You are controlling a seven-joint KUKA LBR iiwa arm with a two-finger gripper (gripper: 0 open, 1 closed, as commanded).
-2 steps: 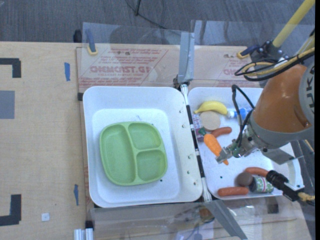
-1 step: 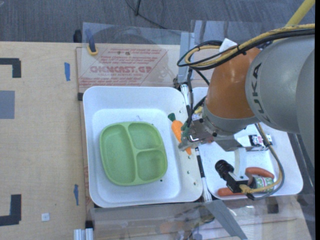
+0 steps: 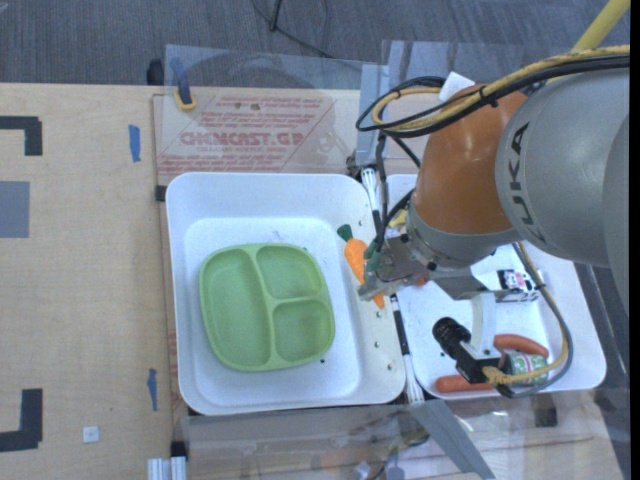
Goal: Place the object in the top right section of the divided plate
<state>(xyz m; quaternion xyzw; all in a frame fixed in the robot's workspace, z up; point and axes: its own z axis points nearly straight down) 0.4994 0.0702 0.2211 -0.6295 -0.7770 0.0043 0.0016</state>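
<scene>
Gripper (image 3: 376, 273) at frame centre, finger state indiscernible.
Orange carrot-like object (image 3: 355, 257) with green top lies beside it, right of green divided plate (image 3: 266, 307).

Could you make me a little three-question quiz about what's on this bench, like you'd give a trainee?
1. True or false: the green divided plate lies in the left bin.
2. What colour is the toy carrot near the gripper?
3. Where does the carrot show? A) on the plate B) at the left bin's right edge, off the plate C) on the wooden bench

Key: 1 true; 2 orange, with a green top; 3 B.
</scene>
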